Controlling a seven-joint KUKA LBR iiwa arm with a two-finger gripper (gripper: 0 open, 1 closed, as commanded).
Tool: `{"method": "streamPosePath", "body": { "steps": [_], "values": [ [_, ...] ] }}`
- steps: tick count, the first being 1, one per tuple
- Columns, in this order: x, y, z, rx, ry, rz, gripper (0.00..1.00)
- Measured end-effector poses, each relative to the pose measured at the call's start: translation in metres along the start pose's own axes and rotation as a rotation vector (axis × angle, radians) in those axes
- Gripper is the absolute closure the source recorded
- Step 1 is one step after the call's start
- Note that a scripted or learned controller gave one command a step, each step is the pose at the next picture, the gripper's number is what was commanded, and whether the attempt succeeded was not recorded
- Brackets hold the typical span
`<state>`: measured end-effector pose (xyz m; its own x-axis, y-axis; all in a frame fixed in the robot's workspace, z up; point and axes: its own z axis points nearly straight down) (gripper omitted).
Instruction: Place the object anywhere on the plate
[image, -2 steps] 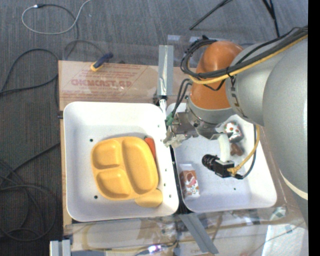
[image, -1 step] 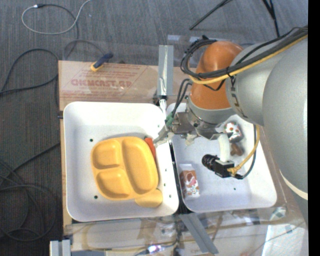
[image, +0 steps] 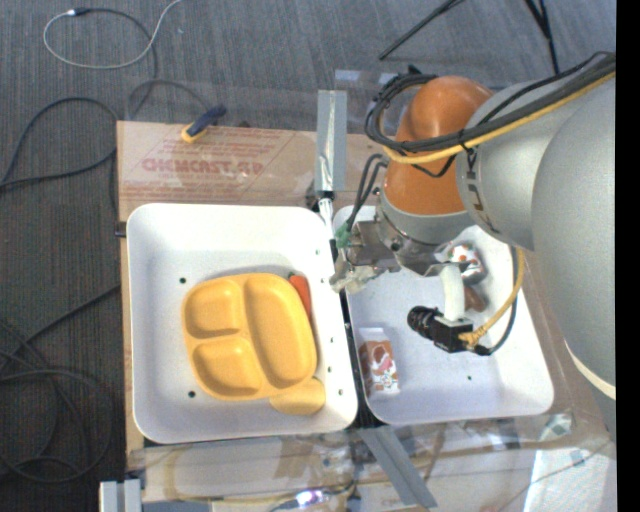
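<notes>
The yellow sectioned plate (image: 250, 345) lies upside down in the left bin (image: 160, 240), with an orange object (image: 302, 298) tucked against its right edge. The gripper (image: 352, 262) hangs over the divide between the bins; its grip cannot be told. A small brown packet (image: 379, 366) lies near the front of the right bin (image: 500, 390).

Light: bright, even, from above
Glare: white bins (image: 150, 300) nearly washed out
Shadows: soft, short beside the yellow plate (image: 250, 335)
Focus: near arm (image: 540, 160) slightly blurred
</notes>
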<state>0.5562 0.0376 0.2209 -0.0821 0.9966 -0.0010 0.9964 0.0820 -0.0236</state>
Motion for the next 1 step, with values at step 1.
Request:
{"method": "streamPosePath", "body": {
  "steps": [1],
  "values": [
    [0.0000,0.0000,0.0000,0.000,0.000,0.000,0.00]
  ]
}}
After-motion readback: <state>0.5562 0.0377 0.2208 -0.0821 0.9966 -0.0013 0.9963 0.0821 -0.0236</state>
